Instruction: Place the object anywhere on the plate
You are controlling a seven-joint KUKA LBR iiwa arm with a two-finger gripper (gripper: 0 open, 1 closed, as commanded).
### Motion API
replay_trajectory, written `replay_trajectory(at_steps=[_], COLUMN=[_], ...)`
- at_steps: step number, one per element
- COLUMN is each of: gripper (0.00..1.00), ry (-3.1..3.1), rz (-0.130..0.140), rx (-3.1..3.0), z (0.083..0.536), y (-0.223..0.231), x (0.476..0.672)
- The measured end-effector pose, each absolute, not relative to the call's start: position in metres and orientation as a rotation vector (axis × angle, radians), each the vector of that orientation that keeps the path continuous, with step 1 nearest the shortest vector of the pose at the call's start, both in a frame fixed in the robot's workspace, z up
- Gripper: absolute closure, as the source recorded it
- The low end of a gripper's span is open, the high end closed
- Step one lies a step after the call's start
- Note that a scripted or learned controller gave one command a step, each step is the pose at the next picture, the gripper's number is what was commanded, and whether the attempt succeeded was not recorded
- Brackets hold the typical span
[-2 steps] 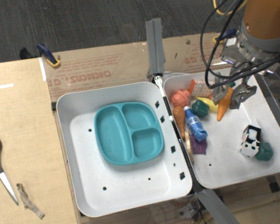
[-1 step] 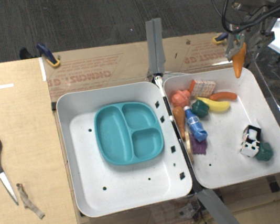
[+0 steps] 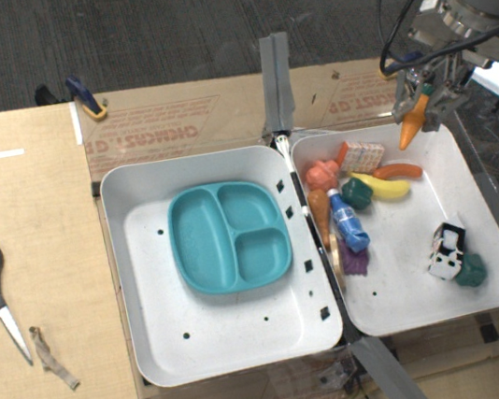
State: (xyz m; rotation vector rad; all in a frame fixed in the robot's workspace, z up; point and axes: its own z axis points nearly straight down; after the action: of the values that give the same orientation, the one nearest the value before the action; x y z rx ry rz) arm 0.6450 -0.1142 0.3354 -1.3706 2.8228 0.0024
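Overhead, claw (image 3: pixel 423 103) poised above the right bin's (image 3: pixel 482 231) far rim, clamped on an orange carrot-like object (image 3: pixel 412 124) hanging tip-down between its fingers; teal plate (image 3: pixel 230 235) lying in the left bin (image 3: pixel 141 288), well apart from the claw. Best carried high across the divider and over the toy clutter, kept level so the carrot cannot slip, then lowered over a plate compartment and released only once close above it.

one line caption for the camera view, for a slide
Gripper holds orange carrot above right bin; teal plate waits.
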Motion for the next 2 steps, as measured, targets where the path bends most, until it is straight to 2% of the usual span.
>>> replay_trajectory(at_steps=[1,2], gripper=[1.00,1.00], ry=[2.957,2.965], rz=[0.001,0.001], rx=[-1.048,-1.026], z=[0.260,0.248], y=[-0.137,-0.102], x=[0.658,0.660])
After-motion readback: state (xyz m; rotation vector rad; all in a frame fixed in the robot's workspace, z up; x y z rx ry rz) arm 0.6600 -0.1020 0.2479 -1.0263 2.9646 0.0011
